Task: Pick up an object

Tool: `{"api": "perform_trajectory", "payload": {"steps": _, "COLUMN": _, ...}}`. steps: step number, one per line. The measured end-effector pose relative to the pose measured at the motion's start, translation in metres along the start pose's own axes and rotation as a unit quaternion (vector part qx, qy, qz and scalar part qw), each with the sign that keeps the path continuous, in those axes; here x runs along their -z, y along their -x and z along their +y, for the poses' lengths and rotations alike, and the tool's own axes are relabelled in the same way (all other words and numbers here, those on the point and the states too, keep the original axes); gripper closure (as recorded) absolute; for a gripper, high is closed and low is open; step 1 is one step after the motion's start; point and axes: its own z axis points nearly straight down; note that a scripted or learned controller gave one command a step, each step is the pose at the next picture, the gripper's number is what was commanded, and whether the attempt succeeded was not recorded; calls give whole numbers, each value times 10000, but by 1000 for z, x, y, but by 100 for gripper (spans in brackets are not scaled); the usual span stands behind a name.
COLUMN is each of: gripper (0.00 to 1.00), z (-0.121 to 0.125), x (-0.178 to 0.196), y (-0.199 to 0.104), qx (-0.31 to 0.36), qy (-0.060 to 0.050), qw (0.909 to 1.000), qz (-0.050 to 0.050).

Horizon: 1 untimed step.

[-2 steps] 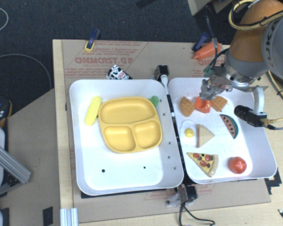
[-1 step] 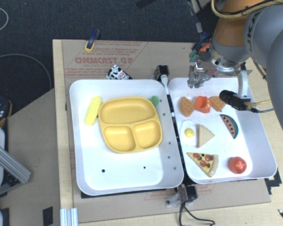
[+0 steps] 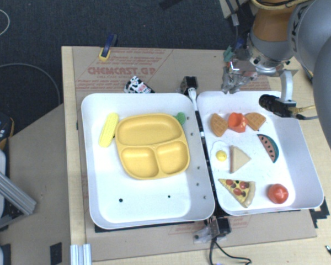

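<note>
The pick has not happened yet, as far as the view shows: every toy food lies flat on a bin floor and nothing sits between the gripper's fingers.

The right bin (image 3: pixel 309 148) holds the likely targets. Near its far edge sit a waffle (image 3: pixel 219 125), a red-orange piece (image 3: pixel 236 122) touching it, and a second waffle piece (image 3: pixel 255 120) just beside that. Further right lies a watermelon slice (image 3: pixel 268 147). In the middle are a fried egg (image 3: pixel 220 155) and a sandwich triangle (image 3: pixel 240 159), close together. At the near edge lie a pizza slice (image 3: pixel 238 190) and a tomato (image 3: pixel 277 192), apart from each other.

The gripper (image 3: pixel 232 85) hangs above the far rim of the right bin, up and slightly left of the waffle group, its fingers pointing down. They look close together, with only a narrow gap, though they are small and dark here. They touch no food.

The left bin (image 3: pixel 94 164) holds a yellow divided tray (image 3: pixel 151 144), with a corn cob (image 3: pixel 107 130) beside its left side and a small green item (image 3: pixel 180 117) at its far right corner.

What is left, judging from this: pick a target, descend onto it, close, and lift. The waffle group is nearest, but its pieces crowd each other, which could spoil a clean grasp.
</note>
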Motion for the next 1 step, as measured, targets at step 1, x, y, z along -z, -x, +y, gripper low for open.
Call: {"api": "perform_trajectory", "payload": {"steps": 1, "gripper": 100, "z": -8, "x": -11, "y": -1, "qx": -11, "qy": -44, "qw": 10000, "qz": 6}}
